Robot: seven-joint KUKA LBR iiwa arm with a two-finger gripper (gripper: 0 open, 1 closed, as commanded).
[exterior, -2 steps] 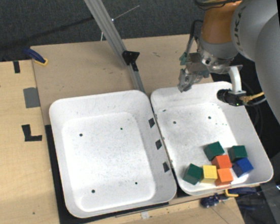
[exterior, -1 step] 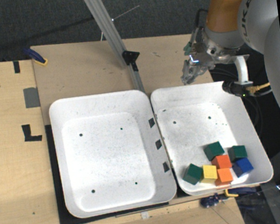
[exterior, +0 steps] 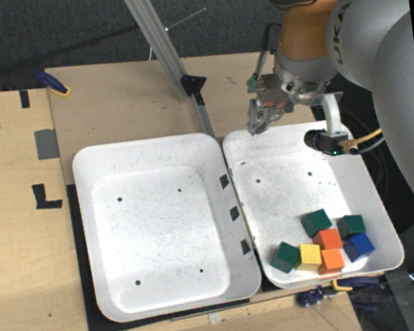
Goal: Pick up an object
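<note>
A: Blocks (exterior: 324,242) are the target; any one will do. Log the scene from the largest item down.

B: Arm (exterior: 375,33) enters from 3 o'clock and bends toward 12 o'clock of the bench. Left bin (exterior: 154,221) has nothing on its floor that I can see. Right bin (exterior: 286,188) holds the whole cluster, packed into its 5 o'clock corner.

A: Gripper?

B: Gripper (exterior: 260,122) hangs above the right bin's 11 o'clock rim, well apart from the cluster. Jaw state: cannot tell from this angle. Nothing visibly in it.

A: Step in hand?

B: Judged as approach. No descent over a block and no grasp yet.

A: Cluster detail?

B: Dark green block (exterior: 316,221) at the cluster's 12 o'clock and green block (exterior: 351,224) at 2 o'clock. Blue block (exterior: 360,245) sits at 4 o'clock and yellow block (exterior: 310,253) at 8 o'clock. A second dark green block (exterior: 285,257) is at 9 o'clock, on the outside edge. Two orange blocks (exterior: 330,249) sit mid-cluster, touching their neighbours.

A: Next move?

B: Travel toward 5 o'clock across the bin, then descend. The outer dark green piece looks easiest, with free space on its 9 o'clock side. The middle ones are hemmed in, so a descent there risks landing on a neighbour.
</note>
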